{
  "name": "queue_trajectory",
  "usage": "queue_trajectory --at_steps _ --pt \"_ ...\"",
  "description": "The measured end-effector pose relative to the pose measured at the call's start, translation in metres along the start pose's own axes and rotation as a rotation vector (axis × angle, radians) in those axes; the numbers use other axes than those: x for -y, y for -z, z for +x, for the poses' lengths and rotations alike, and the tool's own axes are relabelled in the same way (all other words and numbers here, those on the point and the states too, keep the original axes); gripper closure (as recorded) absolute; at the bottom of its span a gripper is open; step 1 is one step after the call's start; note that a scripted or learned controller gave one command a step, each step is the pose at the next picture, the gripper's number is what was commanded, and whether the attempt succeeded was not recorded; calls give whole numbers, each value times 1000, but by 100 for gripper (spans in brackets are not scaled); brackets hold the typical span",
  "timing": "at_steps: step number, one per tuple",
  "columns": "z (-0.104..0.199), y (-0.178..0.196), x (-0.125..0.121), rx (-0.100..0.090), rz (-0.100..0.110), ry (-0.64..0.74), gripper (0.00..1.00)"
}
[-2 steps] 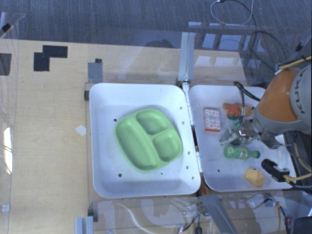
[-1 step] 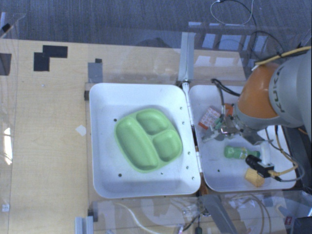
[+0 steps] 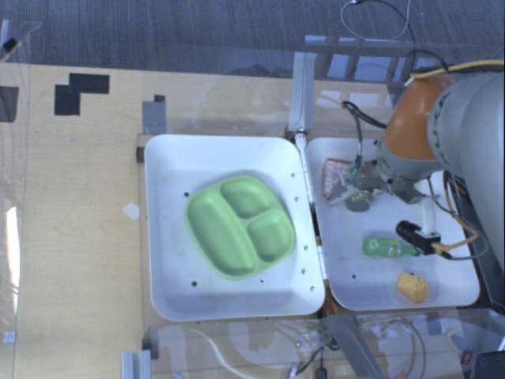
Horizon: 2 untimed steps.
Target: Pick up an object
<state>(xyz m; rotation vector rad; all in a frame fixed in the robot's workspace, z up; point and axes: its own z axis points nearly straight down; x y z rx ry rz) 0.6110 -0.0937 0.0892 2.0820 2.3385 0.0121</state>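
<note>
Your claw (image 3: 360,199) is down in the right bin (image 3: 347,287), just beside a crumpled wrapper (image 3: 334,178); you cannot tell its state. A green bottle (image 3: 385,248) and yellow block (image 3: 412,287) lie nearer. The left bin (image 3: 166,290) holds a green divided plate (image 3: 240,226).

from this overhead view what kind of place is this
Probably a robotics lab grasping bench, not a kitchen: two white bins, left and right, fixed to a wooden bench, a grey-and-orange arm reaching in, and loose cables behind.
</note>
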Motion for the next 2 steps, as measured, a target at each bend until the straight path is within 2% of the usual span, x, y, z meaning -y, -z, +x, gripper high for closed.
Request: queue_trajectory --at_steps 1,2 --pt "1 13 -3 1 -6 4 100" --pt "53 97 20 -2 6 -114 100"
